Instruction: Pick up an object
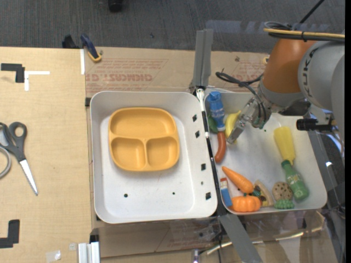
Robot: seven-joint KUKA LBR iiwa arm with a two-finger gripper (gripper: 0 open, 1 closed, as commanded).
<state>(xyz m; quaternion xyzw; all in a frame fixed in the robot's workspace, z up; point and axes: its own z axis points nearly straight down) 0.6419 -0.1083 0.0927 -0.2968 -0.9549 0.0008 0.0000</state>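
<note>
My gripper point(239, 128) hangs low over the upper left part of the right bin point(315, 163), reaching in from the grey arm with its orange band point(285, 70). It is right beside a small yellow banana-like toy point(232, 119), and whether they touch I cannot tell. Along the bin's left wall lie a blue bottle point(215, 106) and a red sausage point(220, 147). Further forward are a carrot point(237, 179) and an orange pumpkin point(245, 203). On the right side lie a yellow corn cob point(284, 143), a green bottle point(295, 181) and a brown cookie point(282, 190).
The left bin point(148, 201) holds a yellow divided plate point(145, 138). Scissors point(19, 152) lie on the wooden bench at far left. A grey divider rail point(203, 59) runs between the bins at the back.
</note>
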